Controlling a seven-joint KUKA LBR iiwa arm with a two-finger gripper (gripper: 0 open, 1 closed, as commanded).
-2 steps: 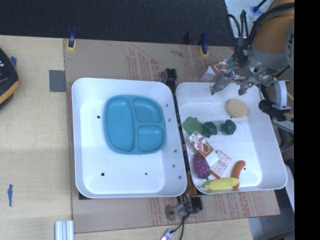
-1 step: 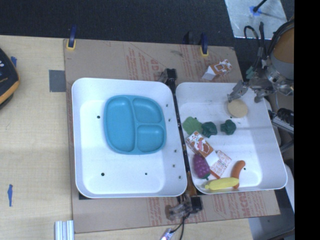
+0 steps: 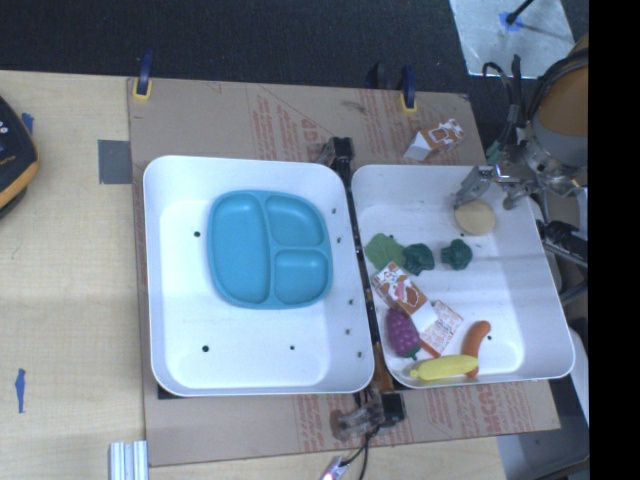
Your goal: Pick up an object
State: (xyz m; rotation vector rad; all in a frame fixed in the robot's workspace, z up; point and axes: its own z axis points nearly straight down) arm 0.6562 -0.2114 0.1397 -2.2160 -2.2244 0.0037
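Note:
My gripper (image 3: 491, 190) hangs over the far right corner of the right bin (image 3: 520, 298), its fingers spread apart with nothing between them. A round beige piece (image 3: 475, 220) lies on the bin floor just in front of the fingertips, close to the left one. Further forward in this bin lie a green leaf piece (image 3: 381, 248), two dark green broccoli pieces (image 3: 418, 258) (image 3: 457, 254), a printed packet (image 3: 400, 289), a purple fruit (image 3: 402, 333), a second packet (image 3: 441, 323), an orange sausage (image 3: 477, 335) and a yellow banana (image 3: 445, 368).
The left bin (image 3: 180, 328) holds a blue divided plate (image 3: 270, 248). A small packet (image 3: 435, 140) lies on the cardboard behind the right bin. Clamps (image 3: 408, 86) sit at the cardboard's far edge. A dark device (image 3: 12, 158) rests at the far left.

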